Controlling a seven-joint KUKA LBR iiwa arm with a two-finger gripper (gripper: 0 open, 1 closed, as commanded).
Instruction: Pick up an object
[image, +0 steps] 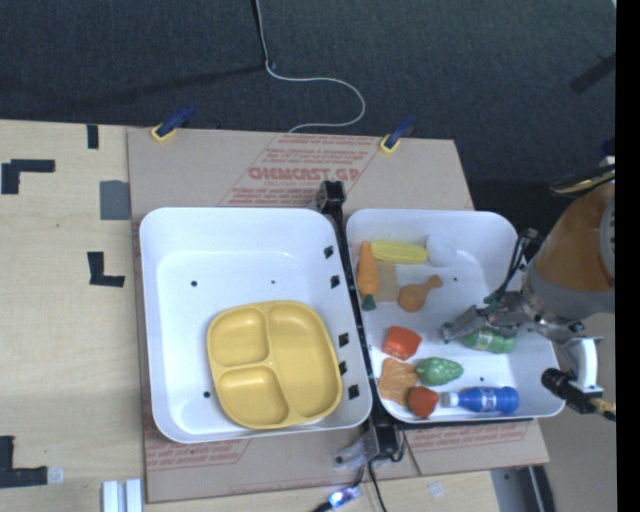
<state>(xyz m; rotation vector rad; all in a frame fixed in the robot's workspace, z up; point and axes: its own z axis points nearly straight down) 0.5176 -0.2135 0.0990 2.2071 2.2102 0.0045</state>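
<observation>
The right bin (480, 225) holds several toy foods: a yellow corn cob (398, 252), an orange carrot (367, 268), a brown drumstick (418, 293), a red piece (402, 342), a green leafy piece (438, 371) and a blue-capped bottle (485, 401). My gripper (453, 329) hangs low over the middle right of this bin, pointing left. Its tip is just right of the red piece and above the leafy piece. A green object (492, 342) lies partly hidden under the gripper's body. I see nothing clearly held.
The left bin (170, 250) carries a yellow divided plate (273, 362). A tan bread-like piece (396, 378) and a small red item (422, 402) lie at the right bin's front. A white item (441, 250) sits beside the corn. Cardboard (300, 165) lies under both bins.
</observation>
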